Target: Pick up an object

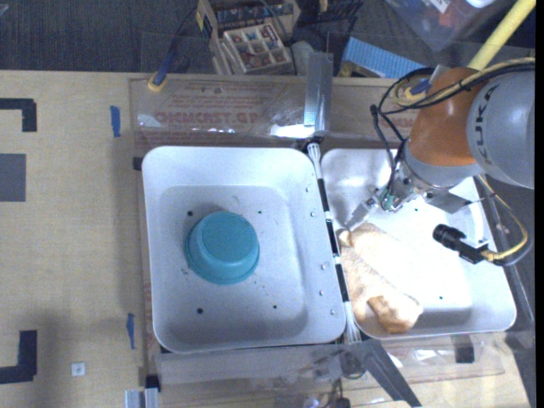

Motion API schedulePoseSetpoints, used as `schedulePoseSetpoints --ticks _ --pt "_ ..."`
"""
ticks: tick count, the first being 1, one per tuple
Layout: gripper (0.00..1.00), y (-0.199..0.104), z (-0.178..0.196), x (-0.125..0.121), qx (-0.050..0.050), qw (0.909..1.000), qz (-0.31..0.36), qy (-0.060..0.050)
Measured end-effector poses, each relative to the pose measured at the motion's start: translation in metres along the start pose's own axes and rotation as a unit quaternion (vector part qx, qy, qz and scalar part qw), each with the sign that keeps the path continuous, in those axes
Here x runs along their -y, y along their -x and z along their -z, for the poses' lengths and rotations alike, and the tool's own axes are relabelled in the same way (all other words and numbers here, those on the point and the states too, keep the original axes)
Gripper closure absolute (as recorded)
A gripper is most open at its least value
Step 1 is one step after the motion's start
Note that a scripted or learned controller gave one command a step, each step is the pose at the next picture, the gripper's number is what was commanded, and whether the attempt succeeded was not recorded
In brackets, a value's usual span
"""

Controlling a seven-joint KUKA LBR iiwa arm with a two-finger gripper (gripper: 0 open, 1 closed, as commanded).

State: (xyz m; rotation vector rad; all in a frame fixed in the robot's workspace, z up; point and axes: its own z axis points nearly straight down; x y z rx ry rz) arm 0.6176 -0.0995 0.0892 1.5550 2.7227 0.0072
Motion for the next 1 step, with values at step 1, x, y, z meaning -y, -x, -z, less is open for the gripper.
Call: schedulePoseSetpoints --ticks 1 --pt "1.0 0.0025 0.0121 -0.0005 0.002 1.0 -0.002 0.003"
